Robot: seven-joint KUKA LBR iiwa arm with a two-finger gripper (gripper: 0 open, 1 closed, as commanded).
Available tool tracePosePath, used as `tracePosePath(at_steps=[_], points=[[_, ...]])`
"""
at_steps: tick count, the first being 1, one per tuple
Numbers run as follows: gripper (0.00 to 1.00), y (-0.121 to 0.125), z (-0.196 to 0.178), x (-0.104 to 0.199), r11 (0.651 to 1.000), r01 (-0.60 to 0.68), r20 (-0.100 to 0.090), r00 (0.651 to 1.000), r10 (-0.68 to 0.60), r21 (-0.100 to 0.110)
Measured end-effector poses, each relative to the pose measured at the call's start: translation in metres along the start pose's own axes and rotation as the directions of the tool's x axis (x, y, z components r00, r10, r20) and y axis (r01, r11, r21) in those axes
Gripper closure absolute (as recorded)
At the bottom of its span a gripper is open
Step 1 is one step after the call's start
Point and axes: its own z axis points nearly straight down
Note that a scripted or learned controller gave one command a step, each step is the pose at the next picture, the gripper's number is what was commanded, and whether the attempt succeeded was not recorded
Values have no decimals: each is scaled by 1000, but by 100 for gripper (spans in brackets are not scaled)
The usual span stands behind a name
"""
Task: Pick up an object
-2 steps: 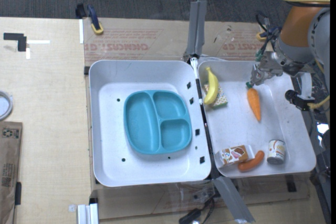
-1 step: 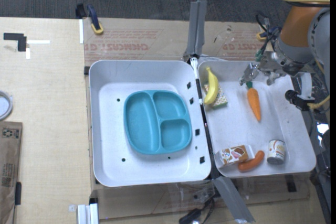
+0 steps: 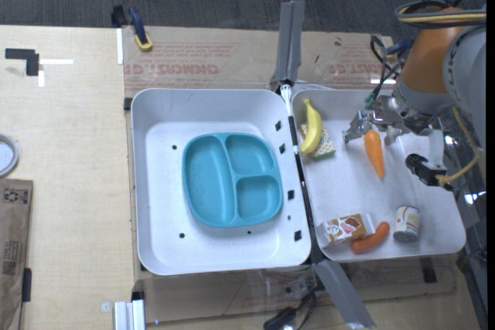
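Note:
My gripper (image 3: 373,132) is over the back of the right bin (image 3: 340,189), open, with its fingers spread either side of the upper end of an orange carrot (image 3: 376,155). The carrot points toward the bin's front and is much narrower than the gap between the fingers. A yellow banana (image 3: 311,127) lies to the gripper's left against the bin's left wall, on a small pale sponge (image 3: 325,145). At the bin's front sit a small printed box (image 3: 346,228), a red-orange sausage (image 3: 370,240) and a small can (image 3: 407,222).
The left bin (image 3: 155,166) holds a blue divided plate (image 3: 232,178). A grey divider post (image 3: 289,42) rises between the bins at the back. Cables and the arm's orange band (image 3: 424,62) crowd the right bin's right edge.

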Motion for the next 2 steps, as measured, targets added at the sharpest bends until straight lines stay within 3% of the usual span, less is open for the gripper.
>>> tracePosePath(at_steps=[1, 2], points=[[100, 0, -9, -1, 1000, -3, 1, 1000, 3, -1], [100, -122, -146, 94, 999, -47, 0, 999, 47, 1]])
